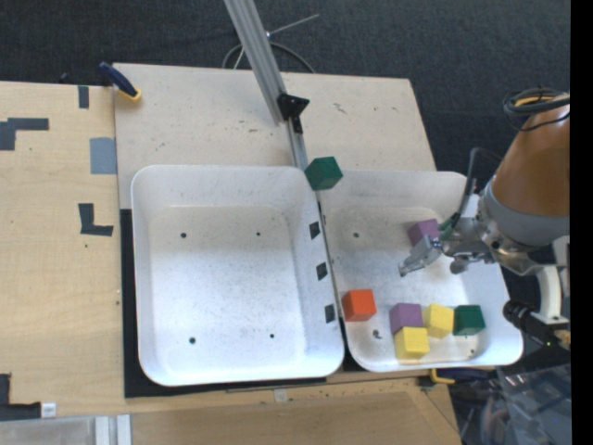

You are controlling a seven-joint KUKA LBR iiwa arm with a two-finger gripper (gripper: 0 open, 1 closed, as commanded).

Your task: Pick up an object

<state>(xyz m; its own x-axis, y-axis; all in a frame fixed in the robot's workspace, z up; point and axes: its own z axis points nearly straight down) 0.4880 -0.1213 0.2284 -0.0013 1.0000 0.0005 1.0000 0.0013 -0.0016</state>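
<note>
While poised low over the right-hand shallow white bin (pixel 389 185), with fingers (pixel 414 261) spread and pinching nothing, treat the two-finger gripper (pixel 435 264) as not yet committed to a grasp.

Nearest candidate: small purple cube (pixel 424 231) – resting on the bin floor, just beside the upper finger and apparently outside the gap rather than within it.

Likely faults from here, as judgements:

- Closing in place: probable empty grasp, or a push sending the purple cube towards the bin wall.
- Descending without realigning: risk of a fingertip landing on top of the cube and tipping it.
- Redirecting to the cluster at the bin's near edge – second purple cube (pixel 405 316), two yellow cubes (pixel 440 319), dark green cube (pixel 469 319) – expect crowding, with too little room to slip a finger between neighbours, so a double pick or a jam.
- Orange cube (pixel 359 304): close to the dividing wall, so limited clearance on that side.

Leave the green cube (pixel 323 171) perched on the rim between the bins; easily knocked off.

Cannot judge finger height above the floor.
</note>
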